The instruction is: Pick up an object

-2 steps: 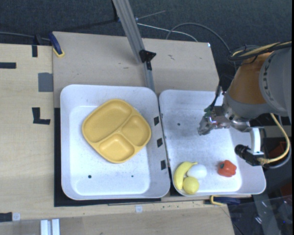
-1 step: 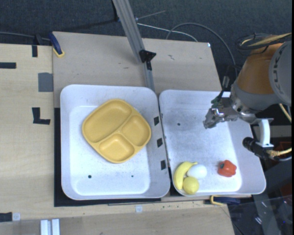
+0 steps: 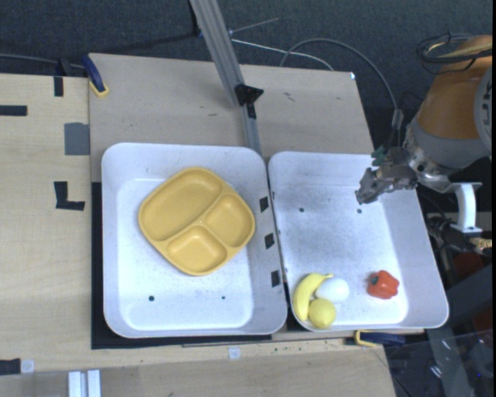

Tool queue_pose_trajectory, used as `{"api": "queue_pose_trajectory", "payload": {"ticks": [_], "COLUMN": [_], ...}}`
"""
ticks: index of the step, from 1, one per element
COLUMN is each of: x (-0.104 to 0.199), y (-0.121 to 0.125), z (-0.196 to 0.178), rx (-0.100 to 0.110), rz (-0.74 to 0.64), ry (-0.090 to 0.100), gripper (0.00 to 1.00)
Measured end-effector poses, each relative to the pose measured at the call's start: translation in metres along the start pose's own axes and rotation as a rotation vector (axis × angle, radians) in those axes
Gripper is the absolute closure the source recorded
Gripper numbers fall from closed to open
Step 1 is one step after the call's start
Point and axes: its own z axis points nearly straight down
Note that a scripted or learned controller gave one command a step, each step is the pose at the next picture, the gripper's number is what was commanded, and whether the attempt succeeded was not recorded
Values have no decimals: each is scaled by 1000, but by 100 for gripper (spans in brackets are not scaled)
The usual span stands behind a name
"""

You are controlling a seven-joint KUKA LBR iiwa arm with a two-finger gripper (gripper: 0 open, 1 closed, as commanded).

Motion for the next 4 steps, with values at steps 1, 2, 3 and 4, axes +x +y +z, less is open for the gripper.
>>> {"api": "queue_pose_trajectory", "payload": {"ticks": [1,2,3,4], "x": [53,112,171,217], "y": [-16,-15,-15,-20], "z": [-1,7,-2,5], "rx": [5,6,5,7], "rz": [-5,-6,-8,-5], "ry": [3,3,4,2], "gripper": [100,100,100,100]}}
